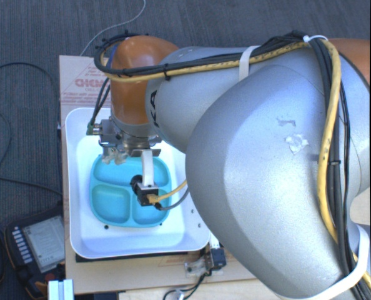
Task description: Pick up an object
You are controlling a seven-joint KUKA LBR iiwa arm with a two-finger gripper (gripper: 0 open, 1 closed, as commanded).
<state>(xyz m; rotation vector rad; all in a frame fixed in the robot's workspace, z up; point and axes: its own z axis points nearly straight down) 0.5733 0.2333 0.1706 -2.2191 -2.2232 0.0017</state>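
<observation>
In the camera view you see the white bin [73, 186] at the left of the worktop [76, 74]. Lying flat in it and covering most of its floor is a blue divided tray [113, 200] with moulded compartments. That tray is the one thing within reach, so I judge it to be the thing to pick. The end effector [118, 156] hangs low over the compartment at the tray's upper left in the view, close to its rim or touching it; from this slant you cannot tell which. The arm's orange band [132, 86] sits directly above it, and the grey arm [267, 155] masks the right side of the scene. You cannot tell whether the end effector is spread or pressed together, because the wrist body sits over it, and the tray lies level on the bin floor with nothing raised. Read this as the reaching or grasping step, with the lift not yet made. The next move calls for a grip on a thin raised edge, either the rim or a divider wall, since the smooth compartment floors offer nothing to pinch. After that it needs a slow, straight lift, because a wide, light tray held at one side is likely to tip or slip free
</observation>
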